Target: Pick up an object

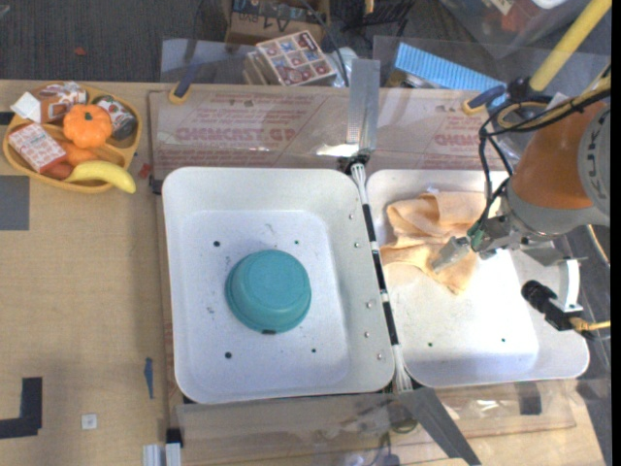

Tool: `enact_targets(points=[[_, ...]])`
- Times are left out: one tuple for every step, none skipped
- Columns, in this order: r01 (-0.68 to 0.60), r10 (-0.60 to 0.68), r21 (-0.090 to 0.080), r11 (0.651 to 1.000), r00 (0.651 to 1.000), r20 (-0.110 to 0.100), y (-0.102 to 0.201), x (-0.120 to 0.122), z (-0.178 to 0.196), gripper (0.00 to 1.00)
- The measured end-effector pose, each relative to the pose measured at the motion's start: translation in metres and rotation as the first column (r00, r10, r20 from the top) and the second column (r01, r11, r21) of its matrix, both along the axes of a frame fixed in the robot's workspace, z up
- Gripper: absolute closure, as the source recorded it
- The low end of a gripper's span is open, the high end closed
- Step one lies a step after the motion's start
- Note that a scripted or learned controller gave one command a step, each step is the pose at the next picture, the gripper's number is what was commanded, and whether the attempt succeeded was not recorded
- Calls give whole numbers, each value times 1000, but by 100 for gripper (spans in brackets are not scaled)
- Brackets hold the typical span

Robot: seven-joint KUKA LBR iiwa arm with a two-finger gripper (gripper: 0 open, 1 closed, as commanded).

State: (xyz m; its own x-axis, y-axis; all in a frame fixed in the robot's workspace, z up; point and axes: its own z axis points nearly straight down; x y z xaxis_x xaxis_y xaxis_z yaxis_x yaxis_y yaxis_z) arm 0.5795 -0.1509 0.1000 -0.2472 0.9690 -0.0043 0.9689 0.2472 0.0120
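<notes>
so the hand (452,253) sits low on the crumpled tan cloth (419,223) in the right bin (505,343), cloth bunched toward 10 o'clock of that bin; can't tell its grip state; teal bowl (269,290) lies upside down mid left bin (194,212); fruit dish (68,139) on the counter (78,309), 10 o'clock.

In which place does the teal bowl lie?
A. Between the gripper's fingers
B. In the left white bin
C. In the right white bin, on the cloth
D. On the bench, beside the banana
B: the teal bowl sits upside down in the left white bin, far from the gripper.
</notes>
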Motion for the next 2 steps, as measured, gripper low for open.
enact_targets(points=[[598, -598, 0, 802, 802, -11, -16, -10, -10, 0], [336, -336, 2, 942, 942, -6, -33, 6, -12, 0]])
